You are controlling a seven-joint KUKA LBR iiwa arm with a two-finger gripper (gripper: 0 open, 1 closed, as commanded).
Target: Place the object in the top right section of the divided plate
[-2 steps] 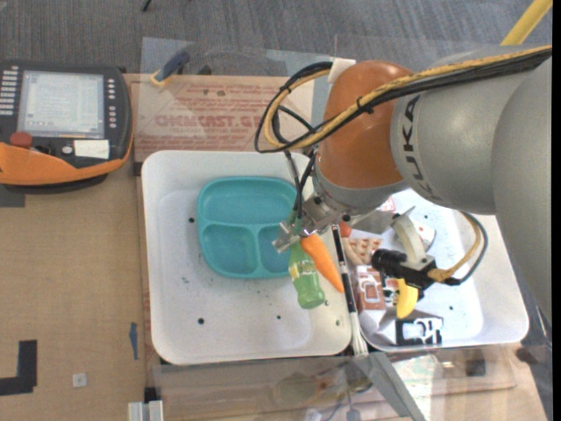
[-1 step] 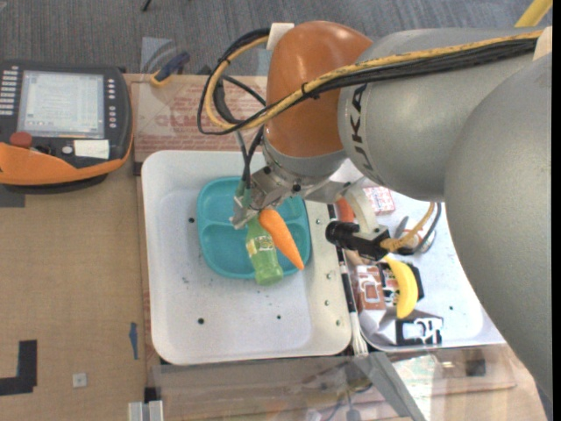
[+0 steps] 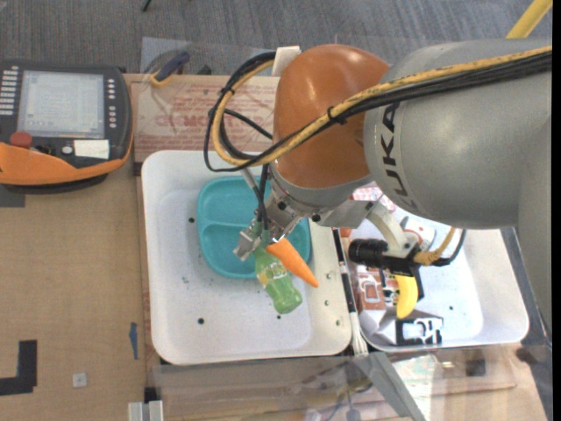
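Observation:
A teal divided plate (image 3: 223, 210) lies in the left white bin (image 3: 171, 274). My gripper (image 3: 250, 242) hangs low over the plate's near right part, under the orange wrist band. Just to its right, an orange carrot (image 3: 294, 262) lies slanted across the plate's lower right rim, touching or nearly touching the gripper. A green bottle-shaped toy (image 3: 280, 285) lies on the bin floor right below the carrot, its top under the gripper. The arm hides the plate's far right part.
The right bin (image 3: 495, 310) holds a yellow banana (image 3: 407, 295) and a printed packet (image 3: 375, 289). A teach pendant (image 3: 61, 121) rests on the bench at the far left. A cardboard sheet (image 3: 193, 108) lies behind the left bin.

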